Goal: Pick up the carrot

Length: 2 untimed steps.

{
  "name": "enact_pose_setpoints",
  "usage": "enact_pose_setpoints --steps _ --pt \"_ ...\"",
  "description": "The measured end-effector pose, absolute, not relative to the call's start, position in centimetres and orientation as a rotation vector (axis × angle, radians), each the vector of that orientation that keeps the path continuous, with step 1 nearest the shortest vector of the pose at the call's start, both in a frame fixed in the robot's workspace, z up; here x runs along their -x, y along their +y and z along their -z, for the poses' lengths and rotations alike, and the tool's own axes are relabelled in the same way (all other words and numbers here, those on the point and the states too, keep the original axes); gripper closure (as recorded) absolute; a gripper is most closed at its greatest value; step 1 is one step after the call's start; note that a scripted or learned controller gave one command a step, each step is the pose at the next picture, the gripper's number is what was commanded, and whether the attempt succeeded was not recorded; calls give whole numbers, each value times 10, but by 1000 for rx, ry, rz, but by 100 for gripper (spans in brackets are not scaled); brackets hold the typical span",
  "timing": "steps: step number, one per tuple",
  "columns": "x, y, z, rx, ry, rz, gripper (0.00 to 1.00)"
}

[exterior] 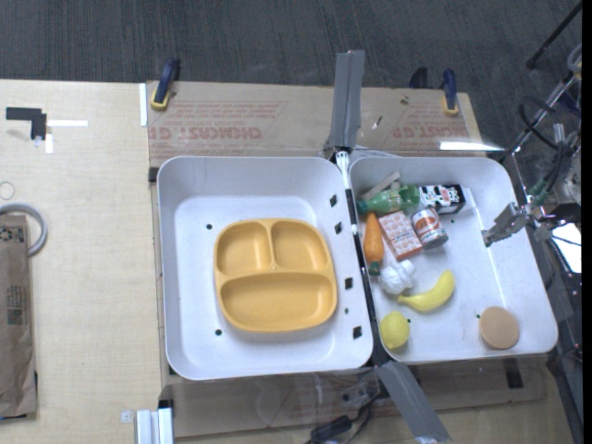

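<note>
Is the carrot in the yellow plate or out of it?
Out. The carrot lies in the right bin, against its left wall.

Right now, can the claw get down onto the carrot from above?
Probably yes, but it is tight. The carrot lies bare on top against the right bin's left wall, with a red box along its other side, leaving little finger room. The claw sits across the bin.

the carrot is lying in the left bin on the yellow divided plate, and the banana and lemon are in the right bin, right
Not quite. The camera view shows the carrot in the right bin, against its left wall beside the small red box. The yellow divided plate in the left bin holds no carrot. The banana and lemon are in the right bin.
</note>
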<state>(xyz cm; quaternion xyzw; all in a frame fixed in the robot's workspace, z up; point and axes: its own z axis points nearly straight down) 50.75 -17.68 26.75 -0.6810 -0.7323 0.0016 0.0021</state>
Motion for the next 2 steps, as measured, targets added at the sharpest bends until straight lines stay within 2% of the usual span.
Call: enact_pose_setpoints --steps 1,2 --pt "-478 -209 -215 1786 -2583 -1 0" --pt "-516 -216 -92 1450 -2789 0 0"
